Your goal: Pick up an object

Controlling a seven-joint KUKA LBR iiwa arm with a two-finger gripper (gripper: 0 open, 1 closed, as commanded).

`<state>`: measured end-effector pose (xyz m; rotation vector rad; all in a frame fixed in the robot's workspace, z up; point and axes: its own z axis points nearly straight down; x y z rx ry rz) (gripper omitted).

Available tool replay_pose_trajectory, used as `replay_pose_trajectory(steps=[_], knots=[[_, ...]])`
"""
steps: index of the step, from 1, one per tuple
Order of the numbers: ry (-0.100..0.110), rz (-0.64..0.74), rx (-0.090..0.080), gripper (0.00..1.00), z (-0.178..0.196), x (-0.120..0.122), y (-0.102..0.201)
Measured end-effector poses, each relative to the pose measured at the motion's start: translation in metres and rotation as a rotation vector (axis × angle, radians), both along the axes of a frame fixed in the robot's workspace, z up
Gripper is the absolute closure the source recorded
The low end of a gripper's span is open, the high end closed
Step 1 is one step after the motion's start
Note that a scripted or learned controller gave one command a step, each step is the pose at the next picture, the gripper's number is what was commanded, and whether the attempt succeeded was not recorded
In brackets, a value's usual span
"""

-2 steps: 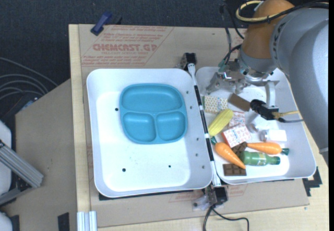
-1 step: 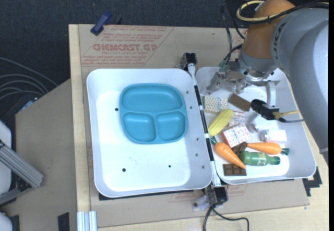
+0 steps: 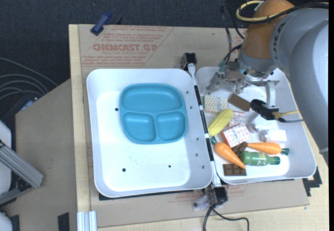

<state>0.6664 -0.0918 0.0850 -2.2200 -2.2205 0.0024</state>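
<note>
My gripper (image 3: 228,85) hangs over the back left of the right bin (image 3: 301,165), open, with nothing between its fingers. Just in front of it lie a pale cracker packet (image 3: 214,103) and a brown block (image 3: 238,102). Further forward are a yellow corn cob (image 3: 220,121), a red-and-white box (image 3: 237,134), a white block (image 3: 275,135), two carrots (image 3: 229,154) (image 3: 266,147), a green bottle (image 3: 261,159) and a chocolate bar (image 3: 234,169).
The left bin (image 3: 104,162) holds a blue divided plate (image 3: 153,112). The two bins meet at a rim (image 3: 201,115) just left of the corn. The grey arm with its orange band (image 3: 266,26) fills the upper right. A blue item (image 3: 100,24) lies off the board's back left.
</note>
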Motion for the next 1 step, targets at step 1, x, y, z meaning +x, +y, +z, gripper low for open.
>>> replay_pose_trajectory(steps=[1], knots=[[0.0,0.0,0.0,0.0,0.0,0.0,-0.0002]])
